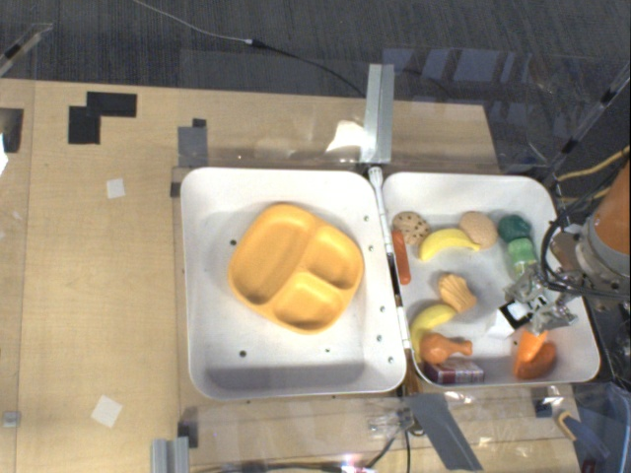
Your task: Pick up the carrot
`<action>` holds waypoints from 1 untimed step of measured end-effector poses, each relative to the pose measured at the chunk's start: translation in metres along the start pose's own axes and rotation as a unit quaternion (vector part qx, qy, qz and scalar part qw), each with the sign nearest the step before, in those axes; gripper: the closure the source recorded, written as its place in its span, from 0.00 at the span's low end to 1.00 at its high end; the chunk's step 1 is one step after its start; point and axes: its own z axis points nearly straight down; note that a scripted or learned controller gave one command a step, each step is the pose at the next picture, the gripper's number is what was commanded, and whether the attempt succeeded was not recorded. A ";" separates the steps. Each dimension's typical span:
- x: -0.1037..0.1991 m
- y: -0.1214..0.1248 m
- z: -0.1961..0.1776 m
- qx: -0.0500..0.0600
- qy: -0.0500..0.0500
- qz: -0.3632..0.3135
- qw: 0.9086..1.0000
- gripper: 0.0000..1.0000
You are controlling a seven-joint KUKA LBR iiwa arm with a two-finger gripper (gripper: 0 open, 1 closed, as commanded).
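Observation:
The carrot is a short orange wedge lying in the front right corner of the right bin. My gripper hangs just behind and above it, at the bin's right side, and its tip is close to the carrot's top end. The grey arm with its orange band comes in from the right edge. The metal parts at the wrist hide how the gripper meets the carrot.
The right bin also holds a thin red-orange stick, a cookie, a banana, a tan roll, green pieces, a ridged pastry, a drumstick and a dark packet. A yellow divided plate sits in the left bin.

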 end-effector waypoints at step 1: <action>-0.019 0.040 -0.003 0.000 0.000 0.131 0.991 1.00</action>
